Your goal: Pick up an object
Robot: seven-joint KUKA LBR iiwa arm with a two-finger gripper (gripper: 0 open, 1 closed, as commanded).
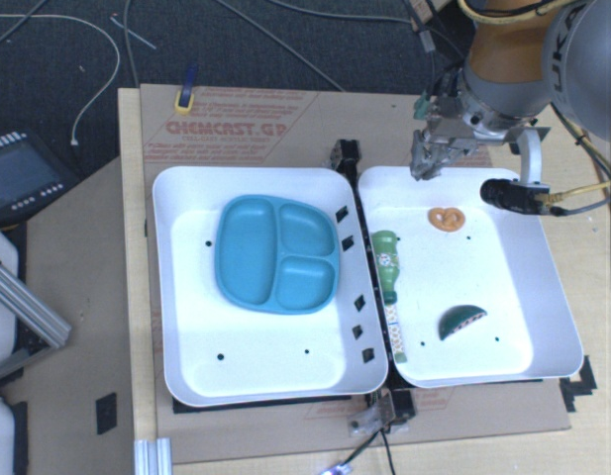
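Pretzel (447, 220) is the nearest candidate for pickup; it lies flat on the floor of the right bin (543, 305), toward the far end, and has not been lifted. Gripper (426, 166) hangs over the far left corner of that bin, near the pretzel but apart from it, with its metal fingers drawn close together and nothing between them. By this evidence the task is at the approach stage: alignment, descent, closure and lift all remain. Two other objects share the right bin: a green bottle (386, 263) lying on its side along the left wall, and a dark green watermelon slice (462, 321) nearer the front. The pretzel is small, brown and knotted, with open loops; it appears rigid and thin. The bottle is smooth and cylindrical. The slice is a curved wedge. Left bin (186, 364) holds a blue divided plate (277, 254) of smooth plastic with three compartments. Both bins are shallow, white and glossy.
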